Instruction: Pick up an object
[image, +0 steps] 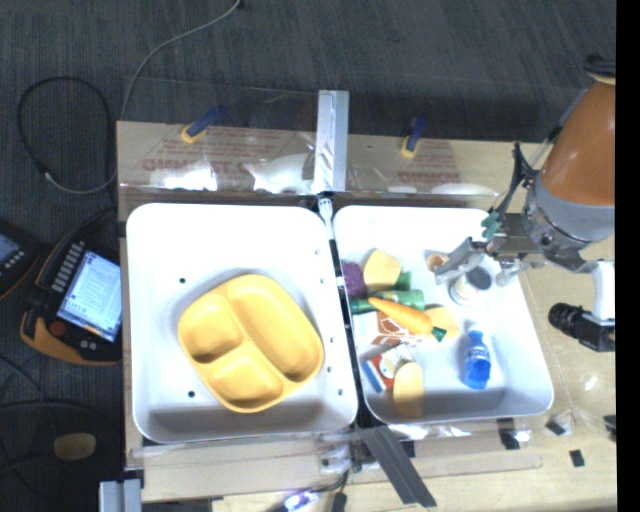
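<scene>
Grey gripper (468, 268) hovers over right bin (535, 395), jaws' state unclear, nothing visibly held. Approach step. Toy carrot (402, 313) sits mid-bin; next: descend onto a clear target, close.

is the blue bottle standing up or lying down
Lying down. The blue bottle rests on its side on the floor of the right bin, white cap toward the bin's far side.

A divided tray (250, 340) lies in the left bin (160, 235); toys crowd the right bin (520, 330).
</scene>
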